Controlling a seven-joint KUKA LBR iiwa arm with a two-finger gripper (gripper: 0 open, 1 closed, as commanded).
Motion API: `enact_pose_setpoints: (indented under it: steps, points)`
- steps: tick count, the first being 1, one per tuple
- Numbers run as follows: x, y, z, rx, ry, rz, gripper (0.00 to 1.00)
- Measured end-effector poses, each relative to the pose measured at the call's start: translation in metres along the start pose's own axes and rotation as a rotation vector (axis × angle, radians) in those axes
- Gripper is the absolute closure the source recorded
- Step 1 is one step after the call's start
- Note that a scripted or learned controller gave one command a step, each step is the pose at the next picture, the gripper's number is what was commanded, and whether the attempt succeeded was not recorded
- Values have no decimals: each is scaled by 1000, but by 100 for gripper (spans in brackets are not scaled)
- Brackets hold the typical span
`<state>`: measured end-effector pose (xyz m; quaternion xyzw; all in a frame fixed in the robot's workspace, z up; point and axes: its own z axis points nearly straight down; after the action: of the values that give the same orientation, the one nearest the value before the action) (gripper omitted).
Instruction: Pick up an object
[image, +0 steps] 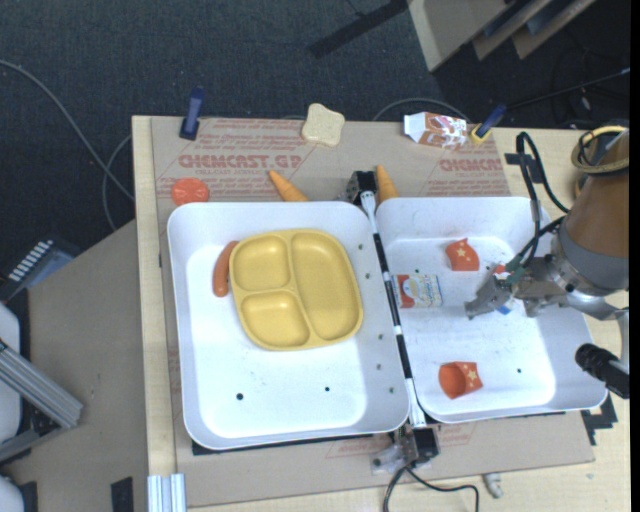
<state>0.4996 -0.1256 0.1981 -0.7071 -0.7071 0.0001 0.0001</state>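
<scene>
Nearest the camera, at the bench's front edge btwn the two bins, sits a small connector w/ cables (412, 452). Just behind it, the right bin (530, 385) holds a red-orange block (460, 378) near its front left corner, lying flat on the white floor, well apart from the gripper.

Left bin (290, 400): front half is bare white w/ a few dark dots. A yellow divided tray (295, 288), three compartments, sits in the middle-to-back part. A red sausage-shaped piece (220, 270) lies just beside the tray's left edge, touching or nearly so.

Mid right bin: the gripper (488, 300) comes in from the right, low over the bin floor, pointing left. Can't tell if the fingers are apart or together; nothing visibly sits btwn them. A small white-and-red packet (418, 291) lies near the bin's left wall, just left of the gripper tip, not touching. A second red piece (461, 255) sits further back, near the gripper but apart.

Arm (600, 235): grey w/ orange band, over the bin's right edge.

Behind the bins, on the cardboard sheet (240, 158): an orange disc (188, 190), carrot piece (287, 186), another orange bit (385, 183), bread slice (322, 124), blue clip (191, 113), and a crumpled red-white wrapper (437, 129).
</scene>
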Motion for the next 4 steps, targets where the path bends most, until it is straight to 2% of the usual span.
enact_pose_setpoints:
  steps: [1,2,3,4]
  points:
    - [-46,66,109,-11,-4,0,0]
    - [-27,139,108,-12,-6,-2,0]
    - [7,168,113,-4,0,-1,0]
    - [18,167,113,0,0,-1,0]
